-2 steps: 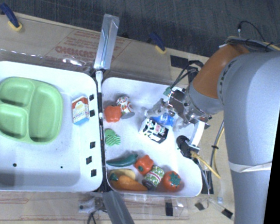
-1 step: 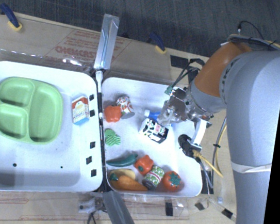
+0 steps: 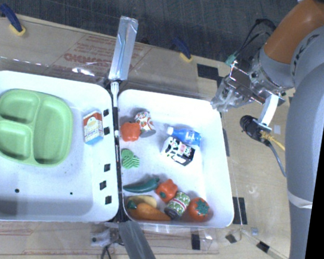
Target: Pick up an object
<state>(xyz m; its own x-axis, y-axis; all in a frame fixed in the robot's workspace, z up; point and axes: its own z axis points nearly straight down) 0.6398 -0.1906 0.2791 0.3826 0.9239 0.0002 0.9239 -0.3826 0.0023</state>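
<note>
My gripper (image 3: 223, 100) hangs over the far right corner of the right bin (image 3: 220, 165), above its rim and apart from every object. In that bin lie a blue bottle (image 3: 186, 136), a black-and-white cow-print carton (image 3: 178, 150), a small striped can (image 3: 143, 119), an orange pepper (image 3: 130, 131), a green ridged piece (image 3: 130, 160), a dark green pepper (image 3: 142, 184), a carrot (image 3: 148, 213), a tomato (image 3: 199, 209) and other toy food along the near wall. Nothing shows between the fingers.
The left bin (image 3: 37, 198) holds a green divided plate (image 3: 32, 127) and a small orange-and-white carton (image 3: 93, 128) by the divider. A metal clamp bar (image 3: 123, 48) rises at the far middle. The arm's grey body fills the right side.
</note>
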